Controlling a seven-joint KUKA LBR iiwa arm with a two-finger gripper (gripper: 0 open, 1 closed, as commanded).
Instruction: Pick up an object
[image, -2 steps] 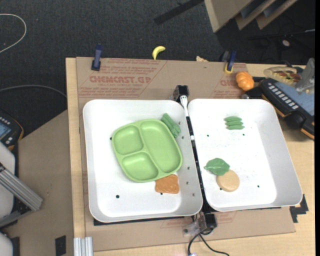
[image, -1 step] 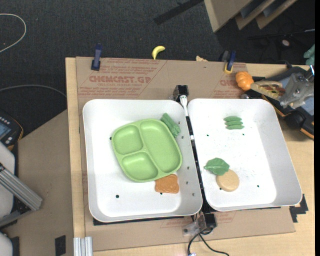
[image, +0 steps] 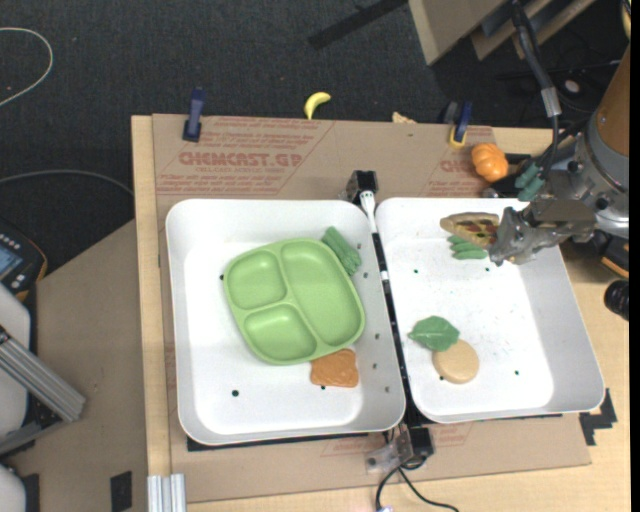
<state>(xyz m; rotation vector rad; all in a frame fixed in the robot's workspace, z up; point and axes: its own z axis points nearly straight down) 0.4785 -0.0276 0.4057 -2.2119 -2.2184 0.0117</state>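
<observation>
- The right bin (image: 560, 330) is the landmark: the arm enters over its far right corner, and every likely target lies inside it.
- The left bin (image: 200, 330), touching the right bin's left wall, holds a green divided plate (image: 292, 300), an orange wedge (image: 335, 372) and a green scrap (image: 343, 250); leave these alone.
- The gripper (image: 505, 245) hangs low over the right bin's far edge, just right of a brown-and-green toy (image: 470, 235). Whether it is released or clenched, I cannot tell; nothing visibly sits in it.
- That toy looks like the object to take. Centre over it before closing, since it lies flat and could slide toward the bin's wall.
- A green leaf (image: 434, 331) and tan disc (image: 458, 363), touching, lie near the right bin's front; they are fallback picks.
</observation>
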